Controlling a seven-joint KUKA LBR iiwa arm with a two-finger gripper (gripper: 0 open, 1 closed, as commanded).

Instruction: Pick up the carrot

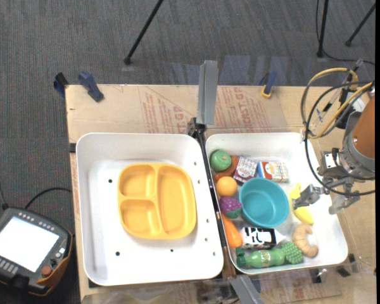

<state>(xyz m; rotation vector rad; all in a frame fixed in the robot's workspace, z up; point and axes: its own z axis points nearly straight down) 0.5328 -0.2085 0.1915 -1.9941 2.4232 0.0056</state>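
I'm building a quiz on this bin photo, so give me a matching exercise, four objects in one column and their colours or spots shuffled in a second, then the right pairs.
Column one:
1. carrot
2. bowl
3. divided plate
4. bottle

Column two:
A. yellow, alone in the left bin
B. green, lying along the right bin's near edge
C. orange, against the right bin's left wall
D. teal, middle of the right bin

Pairs: 1-C, 2-D, 3-A, 4-B

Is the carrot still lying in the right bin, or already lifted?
Lying in the bin. The carrot rests along the right bin's left wall beside the teal bowl; the gripper is across the bin.
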